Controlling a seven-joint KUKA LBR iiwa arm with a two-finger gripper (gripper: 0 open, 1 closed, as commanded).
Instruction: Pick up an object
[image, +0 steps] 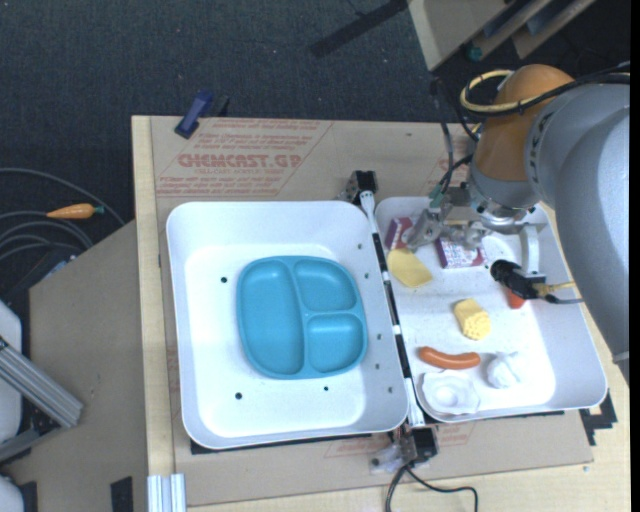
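My gripper (452, 226) hangs over the far end of the right bin (570, 345), just above a maroon and white packet (461, 253). A second maroon packet (397, 233) lies at the bin's far left corner. A yellow wedge (410, 268) lies left of the gripper, beside the divider. Nearer the front are a yellow corn piece (472, 320), an orange-red sausage (449, 358) and two white pieces (502, 372) (447, 394). Nothing shows between the gripper's fingers.
The left bin (200, 250) holds a blue divided plate (300, 315). The grey arm (590, 180) fills the upper right and overhangs the right bin's far right side. A blue object (194, 115) lies on the board behind the bins.
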